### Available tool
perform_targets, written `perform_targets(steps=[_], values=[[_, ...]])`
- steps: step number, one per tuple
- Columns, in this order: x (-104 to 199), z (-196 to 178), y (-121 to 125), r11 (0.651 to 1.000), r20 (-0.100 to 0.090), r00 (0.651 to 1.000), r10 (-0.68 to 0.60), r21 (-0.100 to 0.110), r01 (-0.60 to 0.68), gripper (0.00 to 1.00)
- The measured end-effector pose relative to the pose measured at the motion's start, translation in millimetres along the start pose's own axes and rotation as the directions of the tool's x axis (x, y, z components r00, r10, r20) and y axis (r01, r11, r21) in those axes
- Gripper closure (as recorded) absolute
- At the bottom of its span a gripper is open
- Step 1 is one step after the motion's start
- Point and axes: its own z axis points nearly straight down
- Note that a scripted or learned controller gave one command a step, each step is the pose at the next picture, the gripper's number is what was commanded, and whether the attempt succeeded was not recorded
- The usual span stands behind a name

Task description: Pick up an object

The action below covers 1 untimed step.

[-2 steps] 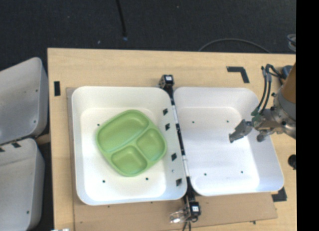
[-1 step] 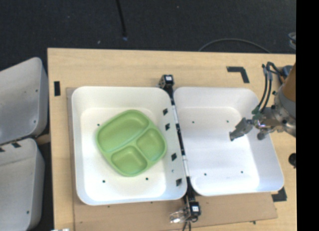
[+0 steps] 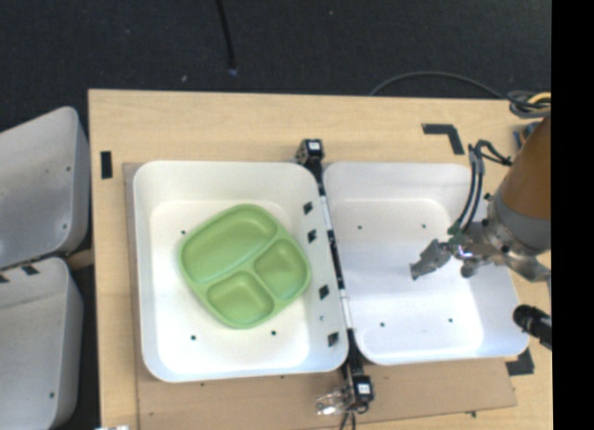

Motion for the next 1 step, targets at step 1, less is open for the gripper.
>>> perform_targets(steps=[1], values=[[4.0, 44.0, -3.3, 1.000, 0.000, 1.000, 0.002, 0.000, -0.002, 0.00]])
